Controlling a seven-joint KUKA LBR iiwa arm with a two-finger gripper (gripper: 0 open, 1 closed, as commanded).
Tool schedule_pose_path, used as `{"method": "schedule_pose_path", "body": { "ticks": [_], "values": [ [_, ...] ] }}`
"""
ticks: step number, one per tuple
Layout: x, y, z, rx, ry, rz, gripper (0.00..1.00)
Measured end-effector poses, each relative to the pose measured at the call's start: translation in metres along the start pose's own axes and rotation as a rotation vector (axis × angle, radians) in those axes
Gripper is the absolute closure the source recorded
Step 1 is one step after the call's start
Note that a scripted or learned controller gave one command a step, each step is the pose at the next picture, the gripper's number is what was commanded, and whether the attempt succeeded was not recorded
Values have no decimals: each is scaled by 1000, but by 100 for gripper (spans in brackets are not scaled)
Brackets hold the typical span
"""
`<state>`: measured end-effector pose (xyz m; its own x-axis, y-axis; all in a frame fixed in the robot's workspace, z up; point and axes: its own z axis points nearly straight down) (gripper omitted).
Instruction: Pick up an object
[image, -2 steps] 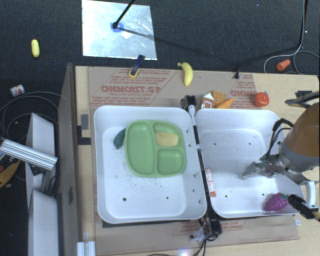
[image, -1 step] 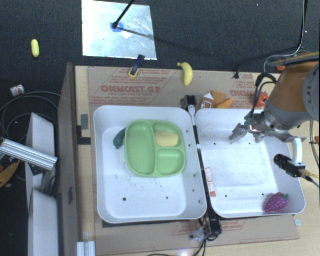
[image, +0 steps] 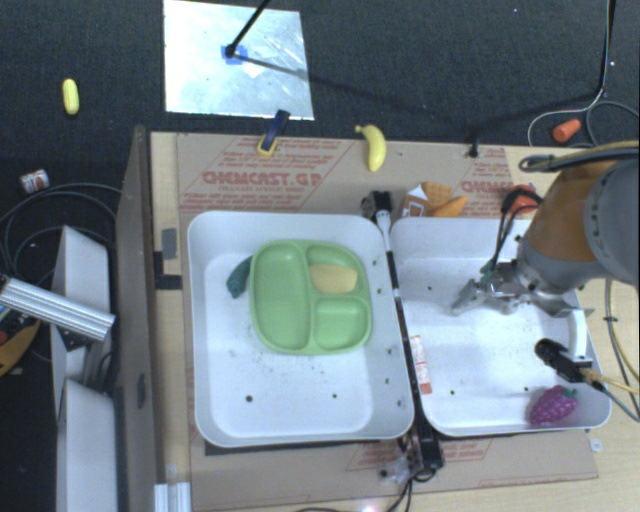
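- Currently the grey two-finger gripper hangs low inside the right shallow white bin, its fingers spread apart with nothing between them.
- Toward that bin's near right corner, well apart from the gripper, lies a purple plastic grape bunch.
- Beside that bin, the left white bin holds a green divided plate.

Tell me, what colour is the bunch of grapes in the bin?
Purple. The bunch of grapes shows in the camera view, in the right bin's near corner.
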<state>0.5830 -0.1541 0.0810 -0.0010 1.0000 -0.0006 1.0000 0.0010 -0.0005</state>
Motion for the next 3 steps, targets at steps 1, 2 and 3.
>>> {"method": "schedule_pose_path", "body": {
  "ticks": [1, 2, 3],
  "values": [
    [-33, 84, -100, -17, -6, -5, 0],
    [-6, 49, -58, 2, 2, -2, 0],
    [-17, 88, -3, -8, -1, -5, 0]
  ]
}}
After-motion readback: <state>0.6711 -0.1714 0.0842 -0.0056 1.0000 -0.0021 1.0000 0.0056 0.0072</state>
